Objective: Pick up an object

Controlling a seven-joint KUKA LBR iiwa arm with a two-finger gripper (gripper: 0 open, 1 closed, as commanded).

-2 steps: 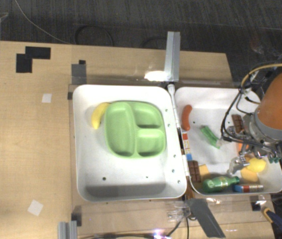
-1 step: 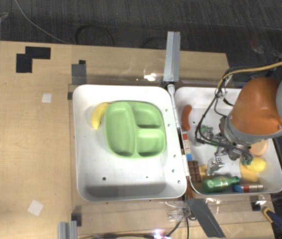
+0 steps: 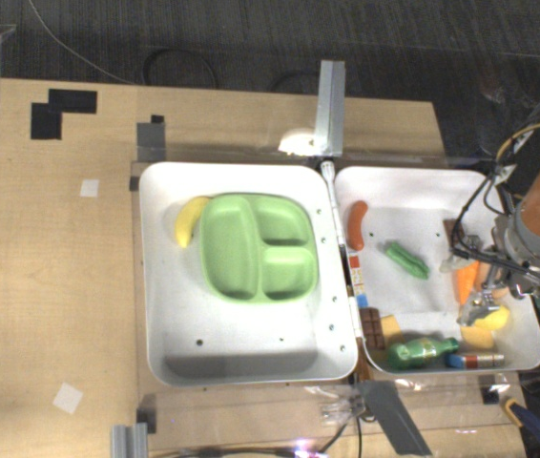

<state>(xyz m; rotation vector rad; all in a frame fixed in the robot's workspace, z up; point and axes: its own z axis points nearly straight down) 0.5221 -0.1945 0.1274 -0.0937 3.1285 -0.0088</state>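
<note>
Two shallow white bins side by side on the bench, described here relative to the green divided tray (image 3: 256, 246).

Left bin (image 3: 170, 332): green divided tray sitting in its middle; yellow banana (image 3: 188, 221) just beside the tray's left edge, touching or nearly so.

Right bin (image 3: 413, 198), right of the tray across the central divider: orange-red sausage (image 3: 356, 224) nearest the tray; green pepper-like piece (image 3: 407, 260) further right; brown chocolate bar (image 3: 372, 326) lower down by the divider; green bottle (image 3: 421, 352) lying on its side along the near wall, with a red and blue marker-like item (image 3: 477, 359) at its right end.

Far right of the tray: gripper (image 3: 483, 305) lowered over an orange carrot-like piece (image 3: 467, 282) and a yellow lemon-like object (image 3: 487, 328). Cannot tell whether open or closed, nor whether anything is gripped.
</note>
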